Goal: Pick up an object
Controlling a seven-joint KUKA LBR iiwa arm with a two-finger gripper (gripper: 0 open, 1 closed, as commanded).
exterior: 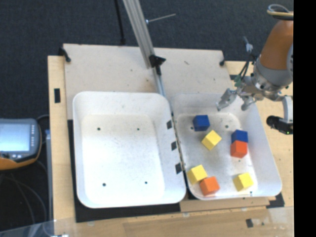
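Several small cubes lie in the right bin [264,154]: a blue cube [201,122], a yellow cube [211,139], a second blue cube [240,135] touching a red-orange cube [238,149], and along the front a yellow cube [198,173], an orange cube [209,185] and another yellow cube [243,181]. My gripper [235,101] hangs over the bin's back edge, up and to the right of the first blue cube. Its fingers are spread open with nothing between them.
The left bin [123,147] sits beside the right one, their rims meeting near the middle. A metal pole [140,31] slants up from between the bins at the back. A grey device [17,137] stands off the bench's left edge.
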